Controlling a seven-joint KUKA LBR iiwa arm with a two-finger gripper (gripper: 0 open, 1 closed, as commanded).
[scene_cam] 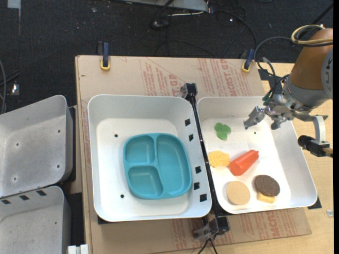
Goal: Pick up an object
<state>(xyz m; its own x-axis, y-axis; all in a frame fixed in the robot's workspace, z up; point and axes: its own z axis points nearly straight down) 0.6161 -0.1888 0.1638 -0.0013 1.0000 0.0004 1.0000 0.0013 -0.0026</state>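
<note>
Carrot (244, 162) lies below-left of tool (265, 118), apart.

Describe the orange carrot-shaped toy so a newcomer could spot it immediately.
Start at the right-hand shallow white bin, the one under the grey arm's two-finger gripper. Near its middle lies the orange carrot-shaped toy, just right of a yellow ridged piece. It is the only long, tapered, red-orange item there.

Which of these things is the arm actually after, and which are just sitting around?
Job:
end effector
green toy
yellow toy
orange carrot
tan disc
brown cookie
right bin

Lying about:
blue divided plate
left bin
yellow clamps
</note>
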